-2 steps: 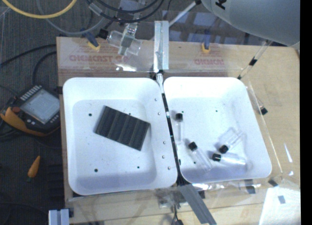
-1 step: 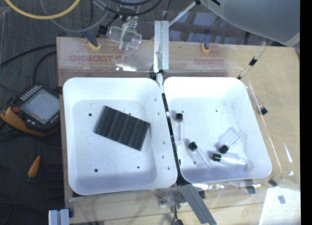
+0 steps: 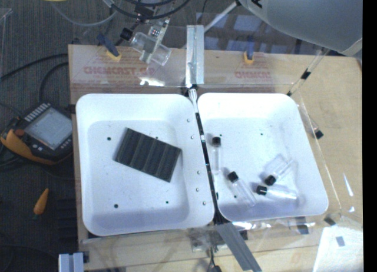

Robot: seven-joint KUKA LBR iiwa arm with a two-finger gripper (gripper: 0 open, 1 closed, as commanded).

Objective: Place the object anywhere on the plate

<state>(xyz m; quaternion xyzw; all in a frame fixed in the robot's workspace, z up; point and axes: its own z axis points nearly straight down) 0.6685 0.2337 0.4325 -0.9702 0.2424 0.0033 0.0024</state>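
I've got the end effector (image 3: 151,46) up above the left bin (image 3: 94,112), can't tell its grip; vials (image 3: 277,171) in right bin (image 3: 294,112), dark plate (image 3: 147,154) waiting

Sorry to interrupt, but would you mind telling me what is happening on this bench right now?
The grey KUKA arm is raised above the bench, its gripper hanging past the far edge of the left white bin. A dark ridged rectangular plate lies flat in that bin. Several clear vials with black caps lie scattered in the right white bin. No vial rests on the plate yet, so the placing is not done.
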